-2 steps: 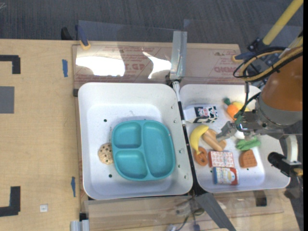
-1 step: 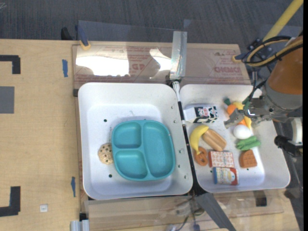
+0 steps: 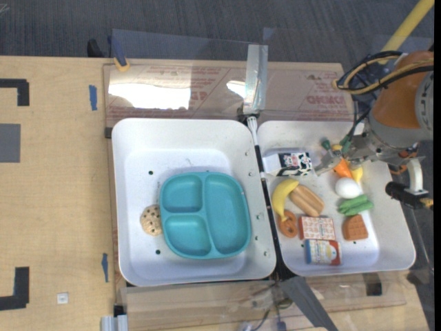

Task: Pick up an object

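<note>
Bins side by side below me, left bin (image 3: pixel 131 185) and right bin (image 3: pixel 393 250), and I'm reaching in from three o'clock over the right one. My gripper (image 3: pixel 349 156) sits near the bin's upper right part, around one o'clock from its middle, with the orange band (image 3: pixel 403 98) of my arm above it. Whether I'm clenched or released, I cannot tell from this angle, and nothing shows plainly between the tips.

Just at six o'clock from the gripper lies a white egg (image 3: pixel 347 187), with an orange carrot (image 3: pixel 343 168) touching its upper side. Below the egg, a green pepper (image 3: pixel 355 204), then an orange biscuit-like piece (image 3: pixel 355 227) at six o'clock from that.

Toward nine o'clock from me, a black-and-white carton (image 3: pixel 295 161) lies near the bin's top left. Beneath it a yellow banana (image 3: pixel 282 194) curves beside a hot dog (image 3: pixel 306 200), the two touching. A small pretzel-like ring (image 3: pixel 289 226) sits at the banana's lower end. A red-patterned packet (image 3: pixel 318 227) and a can (image 3: pixel 322 252) lie at the bin's six o'clock edge.

Over in the left bin, a teal divided plate (image 3: pixel 204 214) fills the middle, with a cookie (image 3: pixel 151 219) touching it at nine o'clock.
</note>
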`<action>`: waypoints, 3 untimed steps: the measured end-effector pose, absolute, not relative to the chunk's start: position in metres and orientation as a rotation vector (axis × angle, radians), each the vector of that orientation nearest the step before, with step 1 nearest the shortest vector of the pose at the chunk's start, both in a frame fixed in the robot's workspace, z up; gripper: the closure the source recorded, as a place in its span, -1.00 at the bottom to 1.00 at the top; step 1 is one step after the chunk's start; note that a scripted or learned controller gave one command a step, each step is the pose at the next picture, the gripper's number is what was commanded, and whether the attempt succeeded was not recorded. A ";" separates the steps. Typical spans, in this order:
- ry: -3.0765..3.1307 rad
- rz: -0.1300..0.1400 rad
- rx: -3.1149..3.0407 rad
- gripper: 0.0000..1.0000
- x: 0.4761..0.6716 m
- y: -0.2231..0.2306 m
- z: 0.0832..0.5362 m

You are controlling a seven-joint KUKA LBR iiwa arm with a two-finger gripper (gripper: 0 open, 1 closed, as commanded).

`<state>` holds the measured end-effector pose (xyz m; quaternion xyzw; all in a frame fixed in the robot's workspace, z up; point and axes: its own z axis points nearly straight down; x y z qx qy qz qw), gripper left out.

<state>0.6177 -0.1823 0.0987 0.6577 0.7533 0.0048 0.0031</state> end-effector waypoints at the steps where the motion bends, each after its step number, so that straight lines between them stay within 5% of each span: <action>1: 2.359 0.014 2.059 1.00 0.618 -0.183 0.109; 2: 2.413 0.011 2.002 1.00 0.634 -0.102 0.181; 3: 2.473 0.004 1.934 1.00 0.668 -0.060 0.185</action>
